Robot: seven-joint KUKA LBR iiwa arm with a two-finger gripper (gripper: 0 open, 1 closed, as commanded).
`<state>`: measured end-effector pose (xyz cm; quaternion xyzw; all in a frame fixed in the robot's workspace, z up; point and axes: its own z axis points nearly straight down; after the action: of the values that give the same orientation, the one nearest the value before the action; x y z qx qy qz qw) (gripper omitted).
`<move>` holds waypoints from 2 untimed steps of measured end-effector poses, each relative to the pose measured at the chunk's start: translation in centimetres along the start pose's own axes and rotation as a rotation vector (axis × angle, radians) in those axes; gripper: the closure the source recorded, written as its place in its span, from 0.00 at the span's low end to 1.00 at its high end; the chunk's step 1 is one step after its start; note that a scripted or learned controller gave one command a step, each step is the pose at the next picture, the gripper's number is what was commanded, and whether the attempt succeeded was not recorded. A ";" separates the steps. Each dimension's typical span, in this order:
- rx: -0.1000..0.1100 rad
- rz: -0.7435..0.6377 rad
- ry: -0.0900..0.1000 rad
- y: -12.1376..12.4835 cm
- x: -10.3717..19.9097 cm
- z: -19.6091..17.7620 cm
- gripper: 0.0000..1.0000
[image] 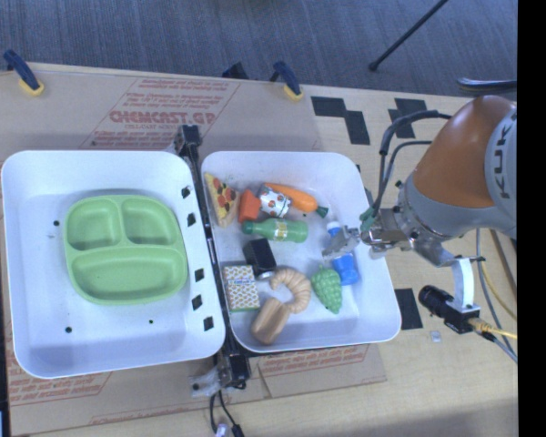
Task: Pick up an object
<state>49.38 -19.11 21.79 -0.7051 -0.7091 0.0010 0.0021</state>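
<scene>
My gripper (339, 239) hangs low over the right side of the right bin (378, 312), reaching in from the right. Just below it lies a small blue block (347, 269), beside a green bunch of grapes (328, 290). I see nothing clearly held. To its left lie a green bottle (278, 231), a carrot (292, 196), a small silver and red can (273, 203) and a pizza slice (220, 198). Nearer the front are a black block (260, 257), a patterned box (240, 289) and a tan curved pastry (288, 290).
The left bin (18, 335) holds a green divided plate (124, 248). A black clip rail (200, 235) runs between the two bins. Blue clamps (287, 77) grip the cardboard at the back. Bare white floor shows at the right bin's back right corner.
</scene>
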 end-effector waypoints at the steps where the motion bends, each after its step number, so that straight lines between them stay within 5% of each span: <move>1: -0.017 -0.201 -0.001 1.1 -1.6 10.8 0.00; 2: 0.000 -0.342 0.001 1.3 0.4 12.6 0.00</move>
<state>50.65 -18.70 9.15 -0.5740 -0.8188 0.0002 0.0028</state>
